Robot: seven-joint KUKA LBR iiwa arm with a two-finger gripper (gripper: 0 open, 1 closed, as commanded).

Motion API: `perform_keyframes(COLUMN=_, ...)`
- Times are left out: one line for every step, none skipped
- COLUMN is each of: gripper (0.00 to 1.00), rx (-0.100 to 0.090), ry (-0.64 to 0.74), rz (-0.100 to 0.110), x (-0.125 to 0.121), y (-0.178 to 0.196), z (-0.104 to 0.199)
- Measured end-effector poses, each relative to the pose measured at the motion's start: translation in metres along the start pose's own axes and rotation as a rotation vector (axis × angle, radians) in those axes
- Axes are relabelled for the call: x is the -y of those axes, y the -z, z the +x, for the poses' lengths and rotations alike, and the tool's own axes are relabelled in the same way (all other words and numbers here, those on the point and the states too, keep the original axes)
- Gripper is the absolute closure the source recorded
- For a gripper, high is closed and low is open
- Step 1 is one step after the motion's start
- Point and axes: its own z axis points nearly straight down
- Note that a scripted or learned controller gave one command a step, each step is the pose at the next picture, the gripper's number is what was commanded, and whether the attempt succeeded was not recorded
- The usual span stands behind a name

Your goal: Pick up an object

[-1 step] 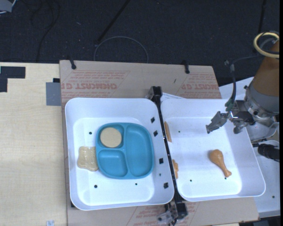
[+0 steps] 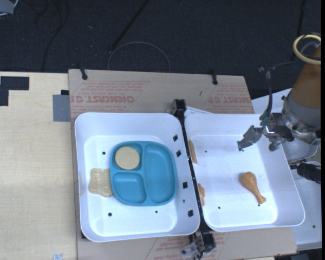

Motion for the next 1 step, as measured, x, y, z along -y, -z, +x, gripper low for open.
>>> perform_keyframes(gripper=0.0, rx=-0.001, ry=0.001, rz=0.004, x=-0.0038, y=-0.0461, z=0.0068)
